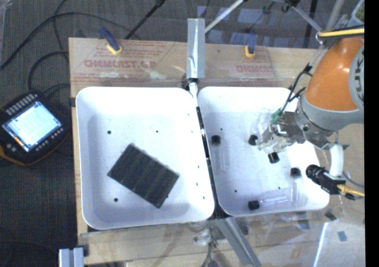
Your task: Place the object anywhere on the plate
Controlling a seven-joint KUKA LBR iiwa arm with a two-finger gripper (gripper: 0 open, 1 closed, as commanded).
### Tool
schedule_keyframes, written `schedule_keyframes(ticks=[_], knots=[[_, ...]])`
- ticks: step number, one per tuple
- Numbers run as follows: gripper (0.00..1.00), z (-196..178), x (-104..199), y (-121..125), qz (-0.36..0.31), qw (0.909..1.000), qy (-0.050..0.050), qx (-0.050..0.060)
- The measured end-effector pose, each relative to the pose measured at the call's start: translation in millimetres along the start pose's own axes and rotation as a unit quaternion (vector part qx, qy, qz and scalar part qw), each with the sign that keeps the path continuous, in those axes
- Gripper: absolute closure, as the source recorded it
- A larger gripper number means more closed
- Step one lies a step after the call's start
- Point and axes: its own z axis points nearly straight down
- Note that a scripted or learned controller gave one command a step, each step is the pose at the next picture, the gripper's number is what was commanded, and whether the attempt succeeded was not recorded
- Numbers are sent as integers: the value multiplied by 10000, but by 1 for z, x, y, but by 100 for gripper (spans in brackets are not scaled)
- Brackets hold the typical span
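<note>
The desk is a flat sheet of pale brown board printed with faded red lettering, pinned at its far edge by two small clamps with yellow and blue parts. On it sit two shallow white bins with rounded corners and smooth, matte plastic walls, their inner edges touching along the middle.

In the left bin, toward 6 o'clock of its floor, lies the plate: a flat, dark rectangle with a ribbed surface of parallel grooves, turned at a slant to the bin walls. It lies alone, well apart from the arm.

The right bin holds several small black knobs dotted about its floor, one near the dividing edge at 9 o'clock and one near the front rim at 6 o'clock. A clear, tube-like piece lies beside that front knob, hard to make out against the white.

The arm comes in from 3 o'clock, its rounded orange band glossy above a grey wrist. The gripper hangs over the right bin's 3 o'clock area, a cluster of translucent and metal parts with green wiring; whether it is open or closed cannot be told, and which item is the task object is not clear.

A handheld control pendant with a lit screen rests on the dark carpet at 9 o'clock.
</note>
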Motion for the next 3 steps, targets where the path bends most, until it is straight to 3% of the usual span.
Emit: schedule_keyframes(ticks=[1,2,3], knots=[[100,30,81,32,617,9981,-2,10],[100,30,195,128,-800,9968,-15,-2],[100,-18,293,131,-971,9953,-9,-12]])
